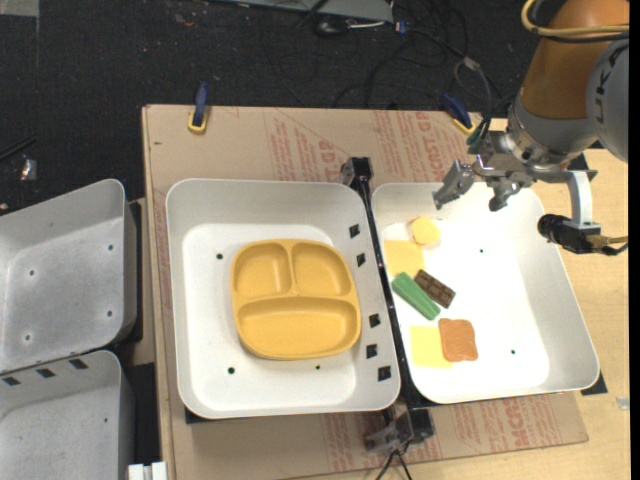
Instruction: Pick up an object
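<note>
My gripper (474, 192) hangs over the far edge of the right bin (520, 268), fingers spread open with nothing between them. Below and left of it lies a small round yellow piece (426, 232) on a pale yellow flat piece (403, 256). Further toward the front are a green bar (414, 296), a brown chocolate-like block (436, 288), an orange-brown toast slice (459, 340) and a yellow square (428, 347). All these lie along the left side of the right bin.
The left bin (200, 268) holds a yellow divided tray (296, 299). A black divider (378, 278) runs between the bins. Blue clamps (199, 108) sit on the far bench edge. Grey metal lids (60, 268) lie to the left. The right bin's right half is bare white floor.
</note>
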You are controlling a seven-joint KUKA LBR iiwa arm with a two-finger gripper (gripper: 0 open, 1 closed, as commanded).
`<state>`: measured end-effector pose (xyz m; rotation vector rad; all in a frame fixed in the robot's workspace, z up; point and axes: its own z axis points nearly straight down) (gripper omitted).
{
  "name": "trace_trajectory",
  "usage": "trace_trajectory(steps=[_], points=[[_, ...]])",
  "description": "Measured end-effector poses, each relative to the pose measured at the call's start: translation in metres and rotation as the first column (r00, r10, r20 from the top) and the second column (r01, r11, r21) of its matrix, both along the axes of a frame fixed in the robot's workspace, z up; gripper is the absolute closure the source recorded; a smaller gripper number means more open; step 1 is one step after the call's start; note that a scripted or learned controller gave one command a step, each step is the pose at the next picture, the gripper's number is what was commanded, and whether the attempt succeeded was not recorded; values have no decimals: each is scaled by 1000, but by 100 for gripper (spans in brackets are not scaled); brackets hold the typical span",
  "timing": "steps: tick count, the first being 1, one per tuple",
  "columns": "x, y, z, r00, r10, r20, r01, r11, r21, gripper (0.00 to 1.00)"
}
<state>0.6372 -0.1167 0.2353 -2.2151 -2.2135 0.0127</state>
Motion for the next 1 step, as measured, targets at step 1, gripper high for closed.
trace_trajectory(steps=[1], points=[[2, 0, 8, 1000, 2, 13, -2, 1000, -1, 0]])
